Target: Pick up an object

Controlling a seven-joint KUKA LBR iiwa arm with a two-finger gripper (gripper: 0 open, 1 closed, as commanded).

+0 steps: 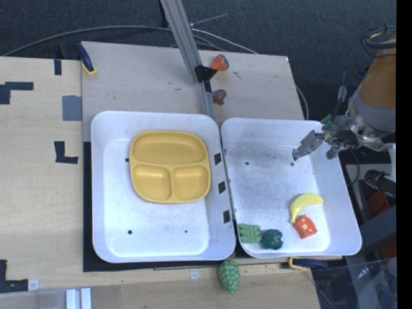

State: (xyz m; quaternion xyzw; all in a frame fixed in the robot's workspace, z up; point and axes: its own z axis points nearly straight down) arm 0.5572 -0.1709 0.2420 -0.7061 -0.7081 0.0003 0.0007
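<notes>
The right bin (257,172) holds a yellow banana (304,205), a small red block (306,227), a light green piece (249,232) and a dark green piece (272,239), all near its front edge. My gripper (317,150) hangs over the bin's far right part, well behind the banana. Its fingers are spread open with nothing between them. The grey arm with its orange band (380,82) reaches in from the right.
A yellow divided plate (170,166) lies in the left bin (109,224). A green bumpy toy (228,275) sits on the bench in front of the bins. Behind them stand a slanted metal pole (183,31), an orange-red object (220,62) and a brown one (219,96).
</notes>
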